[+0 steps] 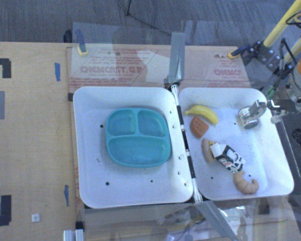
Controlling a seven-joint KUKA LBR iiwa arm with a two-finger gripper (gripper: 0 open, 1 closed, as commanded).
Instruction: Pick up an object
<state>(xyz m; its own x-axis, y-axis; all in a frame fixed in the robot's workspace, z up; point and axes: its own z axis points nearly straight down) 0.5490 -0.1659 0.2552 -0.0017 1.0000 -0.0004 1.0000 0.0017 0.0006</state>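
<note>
One tool (250, 115) low over the right bin (271, 179), grip state impossible to tell.

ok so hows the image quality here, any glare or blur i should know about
Camera view: even, soft lighting with faint shadows; pale glare on the clear sheet behind the bins; the teal plate and banana read clearly, while the gripper at the right bin's far side looks soft and bright.

The teal divided plate (138, 143) looks like smooth matt plastic. At three o'clock of it, the banana (202, 113) appears glossy plastic. The gripper (250, 117) shines like bare metal. The worktop (27, 134) seems pale, matt wood.
</note>
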